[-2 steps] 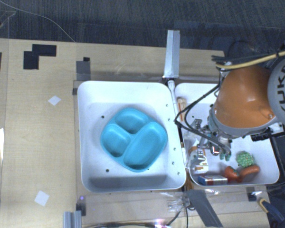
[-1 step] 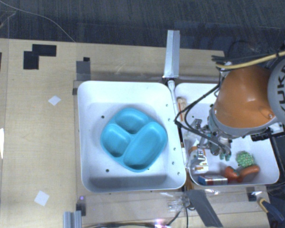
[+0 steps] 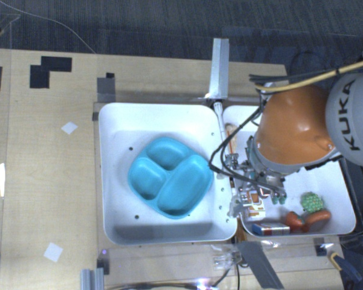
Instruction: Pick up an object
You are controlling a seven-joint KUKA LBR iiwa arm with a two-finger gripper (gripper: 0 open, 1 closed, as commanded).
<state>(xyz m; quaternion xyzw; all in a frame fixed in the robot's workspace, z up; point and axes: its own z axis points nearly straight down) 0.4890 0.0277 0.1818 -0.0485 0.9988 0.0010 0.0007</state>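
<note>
A blue divided plate (image 3: 170, 176) lies in the left white bin (image 3: 115, 162). In the right bin (image 3: 345, 222), near its front edge, lie a green bumpy ball (image 3: 311, 202), a red-orange sausage-like item (image 3: 307, 219) and a small tube with a blue end (image 3: 270, 228). My gripper (image 3: 251, 199) hangs low over the right bin's left side, just beside the divider, under the orange wrist band (image 3: 290, 125). A small orange and white object (image 3: 254, 208) sits right below the fingers; whether it is gripped is unclear.
A metal post (image 3: 219, 68) stands behind the bins at the divider. Cables run from the wrist across the divider (image 3: 224, 162). A clamp (image 3: 254, 264) sits at the front edge between the bins. Wooden bench surface (image 3: 42, 180) spreads to the left.
</note>
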